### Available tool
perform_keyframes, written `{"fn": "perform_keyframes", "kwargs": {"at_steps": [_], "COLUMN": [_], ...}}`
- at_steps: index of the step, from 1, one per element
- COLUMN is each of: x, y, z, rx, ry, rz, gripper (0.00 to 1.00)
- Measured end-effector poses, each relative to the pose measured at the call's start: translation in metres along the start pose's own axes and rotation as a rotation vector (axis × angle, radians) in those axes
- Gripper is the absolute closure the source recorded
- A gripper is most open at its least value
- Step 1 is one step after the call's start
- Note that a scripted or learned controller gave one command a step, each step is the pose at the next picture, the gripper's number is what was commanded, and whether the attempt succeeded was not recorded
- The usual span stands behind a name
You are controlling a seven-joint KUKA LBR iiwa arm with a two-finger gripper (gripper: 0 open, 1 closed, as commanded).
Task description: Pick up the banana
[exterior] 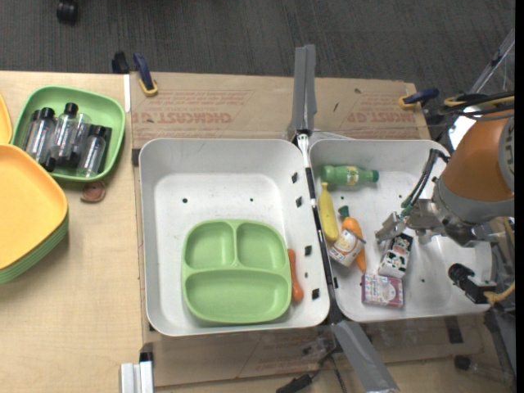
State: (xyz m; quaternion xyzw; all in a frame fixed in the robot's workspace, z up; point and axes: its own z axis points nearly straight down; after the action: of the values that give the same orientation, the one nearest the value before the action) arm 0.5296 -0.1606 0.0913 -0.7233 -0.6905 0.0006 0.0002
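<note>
End effector point(391, 229) sits low in the right bin point(426, 155), over the bin floor; whether its fingers are parted or closed cannot be told from this angle. Banana point(327, 213) lies well to its left, lengthwise against the bin's left wall, untouched. Between the two stand a small printed bottle point(347, 246) and an orange carrot point(352, 229) touching it. Black-and-white carton point(397, 256) lies just below the end effector, pink packet point(382, 290) further below. Green bottle point(348, 174) lies up and to its left. Left bin point(164, 211) holds a green divided plate point(236, 270).
</note>
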Motion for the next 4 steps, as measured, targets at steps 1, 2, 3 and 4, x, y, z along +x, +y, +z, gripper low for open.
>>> {"fn": "perform_keyframes", "kwargs": {"at_steps": [1,2,3,4], "x": [-0.0459,-0.0461,-0.0461,-0.0461], "y": [-0.0370,-0.0370,-0.0370,-0.0370], "z": [0.0000,0.0000,0.0000,0.0000], "rx": [0.000,0.000,0.000,0.000], "ry": [0.001,0.001,0.001,0.001], "rz": [-0.021,-0.021,-0.021,-0.021], "gripper": [0.00,0.00,0.00,0.00]}}
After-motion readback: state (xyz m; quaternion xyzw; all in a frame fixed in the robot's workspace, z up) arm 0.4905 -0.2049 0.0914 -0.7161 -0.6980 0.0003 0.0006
